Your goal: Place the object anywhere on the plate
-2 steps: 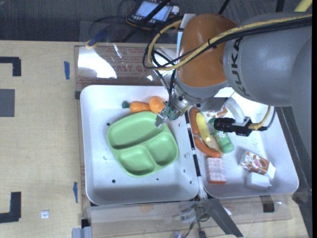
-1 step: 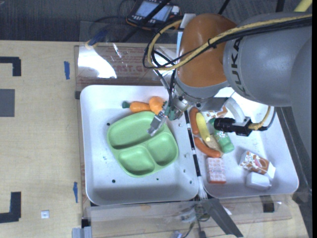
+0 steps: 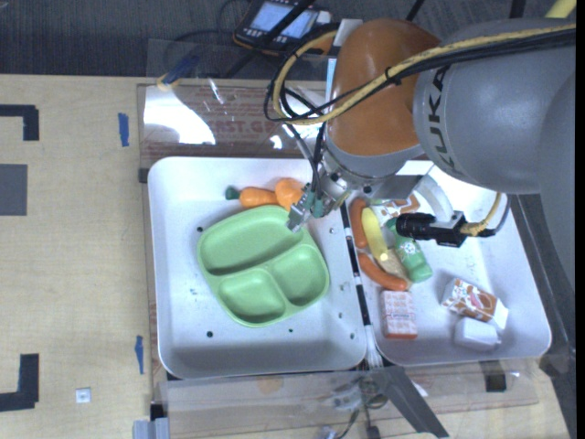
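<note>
A green divided plate (image 3: 263,263) lies in the left bin (image 3: 183,245), tilted toward the front right. Just behind its back rim lies an orange carrot (image 3: 256,196) with a green top, and a small round orange piece (image 3: 289,190) sits beside it. My gripper (image 3: 306,211) hangs low over the plate's back right corner, right next to the round orange piece. I see nothing on the plate's surface. The arm's orange band and grey body cover the area behind the gripper.
The right bin (image 3: 521,273) holds a yellow banana (image 3: 369,227), a green bottle (image 3: 413,256), a reddish sausage-shaped piece (image 3: 384,274), a red-and-white packet (image 3: 398,314), a small carton (image 3: 473,300) and a white block (image 3: 475,335). A divider wall (image 3: 358,282) separates the bins.
</note>
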`<control>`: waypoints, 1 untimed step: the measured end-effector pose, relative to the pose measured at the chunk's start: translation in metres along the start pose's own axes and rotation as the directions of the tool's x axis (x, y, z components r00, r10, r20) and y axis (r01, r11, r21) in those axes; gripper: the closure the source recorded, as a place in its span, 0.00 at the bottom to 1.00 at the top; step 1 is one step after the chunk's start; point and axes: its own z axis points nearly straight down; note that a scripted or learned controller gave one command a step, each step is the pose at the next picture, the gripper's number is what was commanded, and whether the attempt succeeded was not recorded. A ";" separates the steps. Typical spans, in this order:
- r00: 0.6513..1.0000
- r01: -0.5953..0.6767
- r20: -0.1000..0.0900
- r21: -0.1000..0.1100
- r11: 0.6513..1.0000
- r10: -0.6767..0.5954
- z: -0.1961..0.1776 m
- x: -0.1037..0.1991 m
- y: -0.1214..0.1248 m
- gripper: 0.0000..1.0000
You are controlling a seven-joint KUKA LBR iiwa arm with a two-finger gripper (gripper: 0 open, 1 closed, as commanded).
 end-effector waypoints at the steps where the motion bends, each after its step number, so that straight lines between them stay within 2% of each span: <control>1: 1.000 0.000 0.000 0.000 1.000 0.000 0.000 0.000 0.000 0.00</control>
